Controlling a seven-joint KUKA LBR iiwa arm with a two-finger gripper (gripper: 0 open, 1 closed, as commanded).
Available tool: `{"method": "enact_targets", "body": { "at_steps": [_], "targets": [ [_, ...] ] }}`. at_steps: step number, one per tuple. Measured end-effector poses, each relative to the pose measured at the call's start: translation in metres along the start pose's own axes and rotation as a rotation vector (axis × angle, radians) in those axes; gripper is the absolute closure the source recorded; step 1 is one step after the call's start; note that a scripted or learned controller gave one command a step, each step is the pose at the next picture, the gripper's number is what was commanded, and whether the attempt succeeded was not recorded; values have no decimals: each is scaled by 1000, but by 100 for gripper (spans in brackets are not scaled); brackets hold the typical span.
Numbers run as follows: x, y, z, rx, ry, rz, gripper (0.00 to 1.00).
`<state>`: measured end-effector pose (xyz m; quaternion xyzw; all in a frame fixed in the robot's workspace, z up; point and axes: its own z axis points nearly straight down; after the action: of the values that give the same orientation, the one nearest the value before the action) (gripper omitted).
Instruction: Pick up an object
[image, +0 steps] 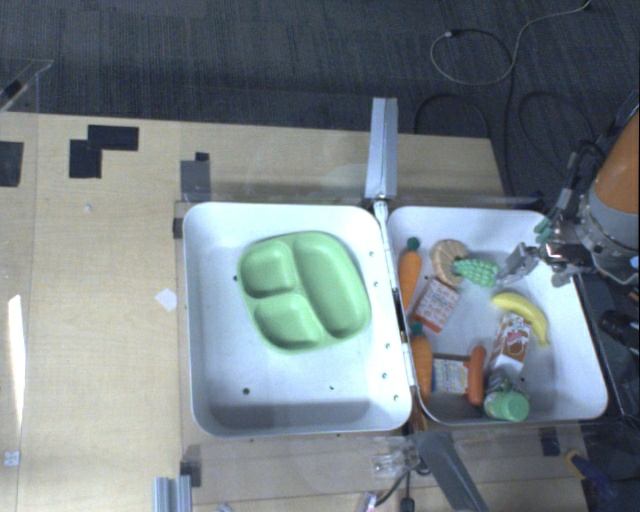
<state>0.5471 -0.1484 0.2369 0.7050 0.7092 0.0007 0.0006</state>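
Observation:
The right bin (585, 345) holds several toy foods. Along its left wall lie an orange carrot (409, 276) and a second carrot (422, 362). A round tan bread piece (446, 256) touches a green knobbly toy (476, 270). A yellow banana (526, 311) lies right of centre, with a red-and-white packet (434, 305) to its left. My gripper (540, 268) hangs over the bin's upper right part, above the banana, open with nothing between its fingers.
The left bin (215, 390) carries a green divided plate (300, 290). Near the right bin's front are a red sausage (476, 373), a printed sachet (513, 341) and a green-capped bottle (507, 405). A metal post (382, 150) stands between the bins at the back.

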Motion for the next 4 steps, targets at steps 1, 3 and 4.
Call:
{"method": "enact_targets", "body": {
  "at_steps": [1,3,4],
  "targets": [
    [-28,22,130,-22,-6,134,0],
    [-30,44,126,-36,-11,150,100],
    [12,12,14,-4,-1,230,100]
  ]
}}
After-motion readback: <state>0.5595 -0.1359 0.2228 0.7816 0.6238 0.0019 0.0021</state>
